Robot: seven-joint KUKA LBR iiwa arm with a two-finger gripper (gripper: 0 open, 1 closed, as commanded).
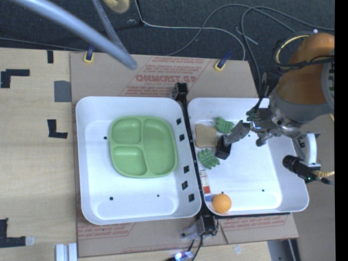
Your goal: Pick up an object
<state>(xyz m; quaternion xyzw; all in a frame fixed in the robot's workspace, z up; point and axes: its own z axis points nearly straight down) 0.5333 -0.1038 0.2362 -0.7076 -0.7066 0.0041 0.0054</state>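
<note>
arm (296, 105): grey housing | orange band above wrist | fingers (224, 149): black, slim

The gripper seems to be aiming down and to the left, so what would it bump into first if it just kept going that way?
Probably the green leafy piece just beyond the gripper, with the tan block close beside that line. Height above them is unclear from this slanted view.

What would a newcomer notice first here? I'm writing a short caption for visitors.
Probably the green divided plate, lying alone in the left bin. Next, the grey and orange arm reaching in from the right, its gripper down in the right bin beside a tan block and two green leafy pieces. An orange ball sits at that bin's near edge.
</note>
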